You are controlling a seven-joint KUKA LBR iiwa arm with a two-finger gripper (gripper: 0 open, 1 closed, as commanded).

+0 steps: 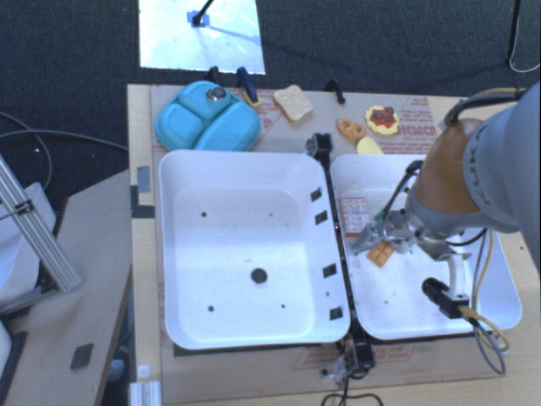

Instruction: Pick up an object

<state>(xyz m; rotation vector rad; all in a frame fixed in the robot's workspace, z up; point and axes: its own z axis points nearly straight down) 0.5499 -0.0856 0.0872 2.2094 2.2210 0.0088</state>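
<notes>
**Small orange piece under the gripper in the right bin**

The orange waffle-like piece (pixel 380 254) lies in the right bin (pixel 499 311), right of frame centre, beside a printed card (pixel 352 212). It looks light, stiff and flat, so it is probably best pinched across its short edges. The gripper (pixel 378 242) sits directly over it; whether its fingers grip the piece or stand released, I cannot tell. The arm (pixel 473 176) bends in from the right edge, wrist pointing down-left.

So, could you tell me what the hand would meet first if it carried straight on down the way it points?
Most likely the small orange waffle-like piece just below the hand in the right bin. Depth is hard to judge from above, so they may already touch.
</notes>
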